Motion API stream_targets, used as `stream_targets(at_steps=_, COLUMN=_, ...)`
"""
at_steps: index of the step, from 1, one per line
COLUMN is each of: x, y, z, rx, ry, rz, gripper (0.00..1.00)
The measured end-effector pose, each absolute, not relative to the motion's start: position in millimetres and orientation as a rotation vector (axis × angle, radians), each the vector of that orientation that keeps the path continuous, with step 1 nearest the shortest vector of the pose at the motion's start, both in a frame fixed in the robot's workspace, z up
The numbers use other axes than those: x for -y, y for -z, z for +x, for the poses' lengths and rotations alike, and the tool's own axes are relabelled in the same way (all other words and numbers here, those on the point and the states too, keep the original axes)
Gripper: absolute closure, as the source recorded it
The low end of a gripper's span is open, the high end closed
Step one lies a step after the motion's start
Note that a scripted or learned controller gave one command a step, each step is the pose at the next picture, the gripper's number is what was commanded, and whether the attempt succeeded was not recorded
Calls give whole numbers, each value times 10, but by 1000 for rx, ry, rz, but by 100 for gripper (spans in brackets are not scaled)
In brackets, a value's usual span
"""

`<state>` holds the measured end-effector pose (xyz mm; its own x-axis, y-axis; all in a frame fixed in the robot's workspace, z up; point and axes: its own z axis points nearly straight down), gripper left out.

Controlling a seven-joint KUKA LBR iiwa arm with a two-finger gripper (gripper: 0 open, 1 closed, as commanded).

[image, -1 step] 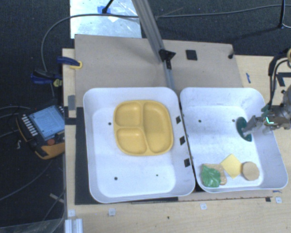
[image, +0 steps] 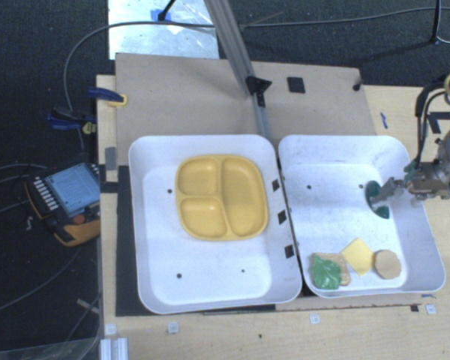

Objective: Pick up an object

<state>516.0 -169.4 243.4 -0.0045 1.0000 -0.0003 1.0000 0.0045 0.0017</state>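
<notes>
Three small objects lie in the near corner of the right bin [image: 326, 150]: a green lumpy piece [image: 326, 271] on a tan slice, a yellow block [image: 358, 256] and a round tan piece [image: 388, 264]. My gripper [image: 378, 201] with teal tips reaches in over the bin's right wall and hangs above bare bin floor. It is roughly 70 pixels beyond the yellow block, farther from the camera. Nothing shows in its grasp.
A yellow divided plate [image: 222, 197] sits in the left bin [image: 202, 280]. A grey pole [image: 236, 47] slants down to the back edge between the bins. A blue-screened device [image: 69, 193] and cables lie on the floor at the left.
</notes>
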Motion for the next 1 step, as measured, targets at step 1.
stream_targets(at_steps=1, x=1754, y=-1996, z=5142, rx=-2224, ry=2, rz=2221, gripper=0)
